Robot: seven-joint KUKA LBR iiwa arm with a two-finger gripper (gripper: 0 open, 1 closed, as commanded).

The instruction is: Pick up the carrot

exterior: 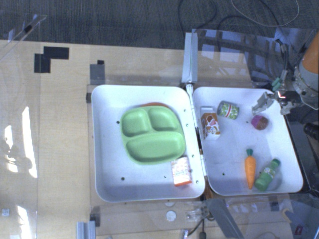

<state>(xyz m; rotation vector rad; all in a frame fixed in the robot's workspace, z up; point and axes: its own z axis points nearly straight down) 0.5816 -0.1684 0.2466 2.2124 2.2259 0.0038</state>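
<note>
The carrot (249, 169) is orange with a green top and lies in the right bin (227, 178) near its front right, pointing toward the front edge. A green bottle (267, 175) lies right beside it, touching or nearly touching. My gripper (272, 104) hovers over the back right of the same bin, well behind the carrot and just above a small purple object (259, 122). Its fingers are open with nothing between them.
A green-labelled can (228, 109) and a small red-and-white carton (211, 125) sit in the right bin's back left. The left bin (107, 148) holds a green divided plate (152, 133) and an orange-and-white box (181, 172) at its front right.
</note>
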